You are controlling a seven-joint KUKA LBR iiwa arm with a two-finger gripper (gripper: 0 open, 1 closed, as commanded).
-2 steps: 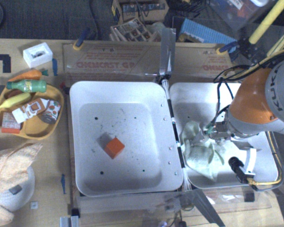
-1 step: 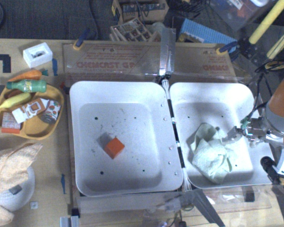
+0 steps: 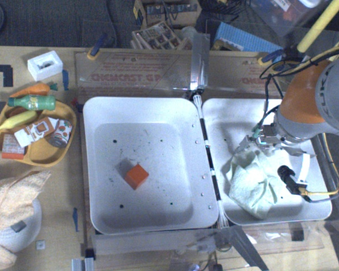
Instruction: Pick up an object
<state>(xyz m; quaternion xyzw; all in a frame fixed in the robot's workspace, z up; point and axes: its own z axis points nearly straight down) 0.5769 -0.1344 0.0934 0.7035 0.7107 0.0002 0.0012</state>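
An orange cube [image 3: 137, 176] rests on the floor of the left bin [image 3: 101, 117], a little left of that bin's middle. A crumpled pale green-white cloth [image 3: 250, 184] lies in the right bin [image 3: 226, 113], filling its lower middle. My gripper [image 3: 253, 144] reaches in from the right and hangs just above the cloth's upper edge. The wrist hides whether it touches the cloth. The cube is far to its left, in the other bin.
The ridge between the bins [image 3: 206, 151] runs down the middle. Left of the bins stand a yellow bowl [image 3: 55, 156] of toy food, a white box [image 3: 45, 65] and a peach towel [image 3: 11, 199]. Cables and boxes lie beyond the bench's far edge.
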